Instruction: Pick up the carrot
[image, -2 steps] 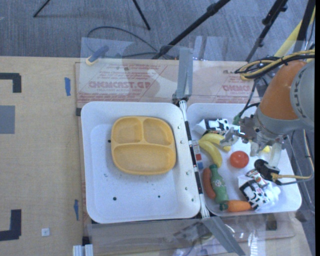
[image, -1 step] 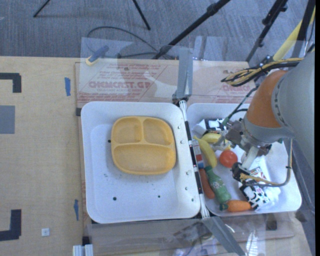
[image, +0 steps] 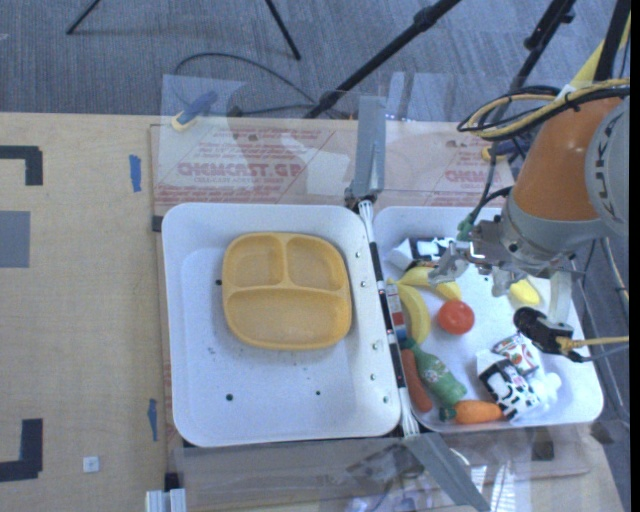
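Carrot, small orange plastic toy with a tapered body (image: 477, 410), lies flat on the floor of the right white bin (image: 580, 395), near that bin's front edge. Its left end sits beside the green plastic bottle-shaped toy (image: 436, 375), and a black-and-white cow-patterned toy (image: 515, 390) is just to its right. A reddish-orange stick-shaped toy (image: 413, 378) lies along the bin's left wall, next to the green toy. Round red tomato toy (image: 456, 317) sits mid-bin, with a yellow banana toy (image: 415, 308) to its left and a small yellow piece (image: 524, 292) to its right. Grey two-finger gripper (image: 462, 258) hangs over the rear part of the right bin, well apart from the carrot; nothing visible between its tips, and how far they are spread cannot be told from this angle. Orange band of the arm (image: 565, 165) is above it at upper right. Left white bin (image: 190, 330) holds a yellow three-compartment plastic plate (image: 287, 290).
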